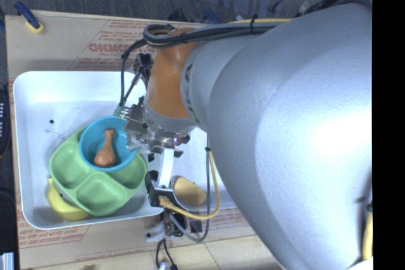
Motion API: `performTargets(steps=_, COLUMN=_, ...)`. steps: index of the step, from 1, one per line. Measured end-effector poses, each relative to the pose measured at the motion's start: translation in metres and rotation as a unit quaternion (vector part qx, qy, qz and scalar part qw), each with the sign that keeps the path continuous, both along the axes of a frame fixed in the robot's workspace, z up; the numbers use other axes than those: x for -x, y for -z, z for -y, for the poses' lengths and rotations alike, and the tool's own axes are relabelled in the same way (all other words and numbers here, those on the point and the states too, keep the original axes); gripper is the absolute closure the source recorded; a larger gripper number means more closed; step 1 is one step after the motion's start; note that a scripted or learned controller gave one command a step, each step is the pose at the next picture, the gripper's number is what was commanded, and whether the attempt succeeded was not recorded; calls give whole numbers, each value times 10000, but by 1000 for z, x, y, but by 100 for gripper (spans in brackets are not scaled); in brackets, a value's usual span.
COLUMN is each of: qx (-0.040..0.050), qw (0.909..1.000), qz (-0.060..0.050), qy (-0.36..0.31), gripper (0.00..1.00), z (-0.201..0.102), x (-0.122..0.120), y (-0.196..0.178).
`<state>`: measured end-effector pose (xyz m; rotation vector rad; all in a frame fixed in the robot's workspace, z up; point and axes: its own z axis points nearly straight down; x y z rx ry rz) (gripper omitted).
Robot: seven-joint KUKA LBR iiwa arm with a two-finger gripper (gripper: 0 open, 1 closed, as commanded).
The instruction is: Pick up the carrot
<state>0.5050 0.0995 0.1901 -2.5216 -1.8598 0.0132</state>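
Carrot (106,150) lies in blue bowl (95,133) (white bin (38,98), cardboard-lined bench (95,47)).

Green divided plate (95,190) sat in left white bin (38,104), blue bowl (92,136) on it, yellow item (63,207) beneath.

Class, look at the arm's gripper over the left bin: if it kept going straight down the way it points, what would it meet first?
Probably the blue bowl's right rim, which lies under the gripper; depth is unclear, so it may land beside it on the green plate.
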Motion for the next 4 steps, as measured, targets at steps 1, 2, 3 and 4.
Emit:
performTargets(steps=1, qx=6, qw=9991, qz=31, qy=426, gripper=100, z=-15, x=-65, y=-107)
performTargets(steps=2, qx=4, qw=9957, qz=1, qy=930, gripper=100, z=-124, x=-50, y=-172)
performTargets(steps=3, qx=11, qw=9847, qz=-17, qy=-1741, gripper=100, z=-119, x=-7, y=-82)
performTargets(steps=4, qx=5, qw=9932, qz=19, qy=-1165, gripper=100, z=-112, x=16, y=-143)
